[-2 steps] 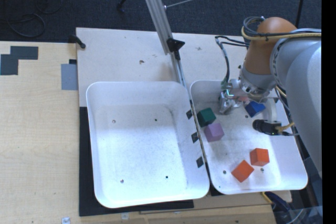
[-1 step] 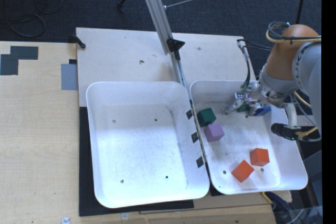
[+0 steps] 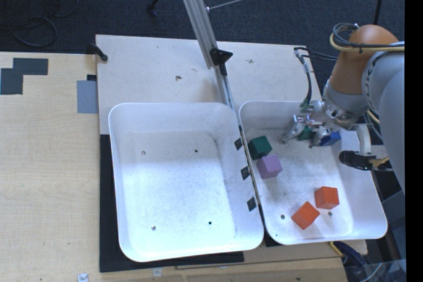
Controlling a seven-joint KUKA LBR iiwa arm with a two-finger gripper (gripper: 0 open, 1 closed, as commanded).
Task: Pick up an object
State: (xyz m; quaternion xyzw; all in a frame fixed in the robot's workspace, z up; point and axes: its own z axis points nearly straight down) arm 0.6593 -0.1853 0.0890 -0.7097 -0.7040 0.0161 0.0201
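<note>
Gripper (image 3: 305, 131) sits low in the right bin (image 3: 370, 224), near its back wall & right side. Can't tell if it's open or holding sth. Green block (image 3: 260, 144) and purple block (image 3: 269, 166) touch, by the left wall. 2 orange blocks (image 3: 316, 206) lie near the front, bare floor between. Left bin (image 3: 125, 208) is beside.

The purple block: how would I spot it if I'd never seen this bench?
Look in the right-hand white bin, near its left wall. The purple block sits there touching a dark green block above it. It is the sole purple piece; the two others nearby are orange.
</note>
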